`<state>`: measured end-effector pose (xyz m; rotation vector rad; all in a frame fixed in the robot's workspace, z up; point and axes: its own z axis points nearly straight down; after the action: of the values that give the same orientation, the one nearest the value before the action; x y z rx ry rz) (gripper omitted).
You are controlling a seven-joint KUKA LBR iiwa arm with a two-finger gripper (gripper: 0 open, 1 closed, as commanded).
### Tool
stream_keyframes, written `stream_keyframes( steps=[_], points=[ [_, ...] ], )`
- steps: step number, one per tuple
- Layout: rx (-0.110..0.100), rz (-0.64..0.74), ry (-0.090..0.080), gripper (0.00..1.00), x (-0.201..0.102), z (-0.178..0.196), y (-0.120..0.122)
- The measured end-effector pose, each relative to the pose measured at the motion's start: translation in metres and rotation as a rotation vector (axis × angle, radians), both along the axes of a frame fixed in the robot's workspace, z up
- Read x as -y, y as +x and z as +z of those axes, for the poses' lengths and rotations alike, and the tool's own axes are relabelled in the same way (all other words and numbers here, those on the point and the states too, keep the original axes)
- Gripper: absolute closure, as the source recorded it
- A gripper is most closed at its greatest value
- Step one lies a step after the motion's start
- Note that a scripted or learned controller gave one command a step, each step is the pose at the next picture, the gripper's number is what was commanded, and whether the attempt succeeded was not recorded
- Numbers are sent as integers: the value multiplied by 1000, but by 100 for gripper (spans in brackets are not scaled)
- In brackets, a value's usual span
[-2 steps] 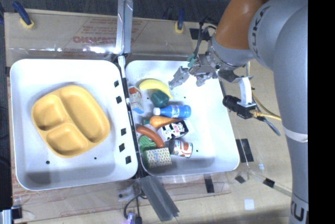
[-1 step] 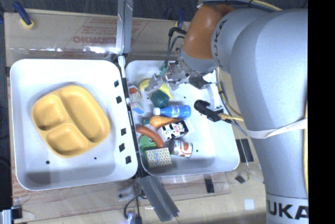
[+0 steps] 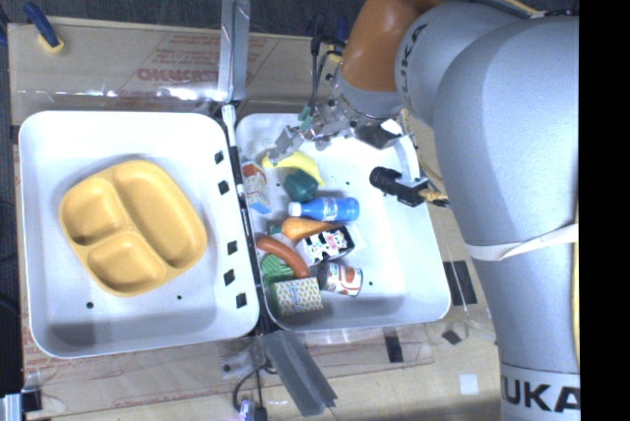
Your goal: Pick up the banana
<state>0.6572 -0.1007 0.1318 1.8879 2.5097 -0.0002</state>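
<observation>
The grey arm (image 3: 502,114) reaches in from the right, its gripper (image 3: 295,139) low over the right bin's far left corner.

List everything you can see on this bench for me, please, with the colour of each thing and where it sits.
bins: 2, white, side by side; left bin, right bin
divided tray: 1, yellow, in the left bin
banana: 1, yellow, upper part of the right bin, beside the end effector
round green item: 1, green, just below the banana
bottle: 1, blue with a white cap, middle of the right bin
carrot-like item: 1, orange, under the bottle
sausage-like item: 1, red, lower left of the right bin
can: 1, red and white, lower part of the right bin
arm: 1, grey with an orange band, reaching in from the right
end effector: 1, metal, low over the right bin's upper part
</observation>
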Motion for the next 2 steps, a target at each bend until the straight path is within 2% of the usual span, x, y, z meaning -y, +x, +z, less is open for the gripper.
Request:
stream_keyframes(
  steps=[1,2],
  points=[
    [26,59,-6,0,0,-27,-25],
    [31,63,-10,100,2,-15,-24]
  ],
)
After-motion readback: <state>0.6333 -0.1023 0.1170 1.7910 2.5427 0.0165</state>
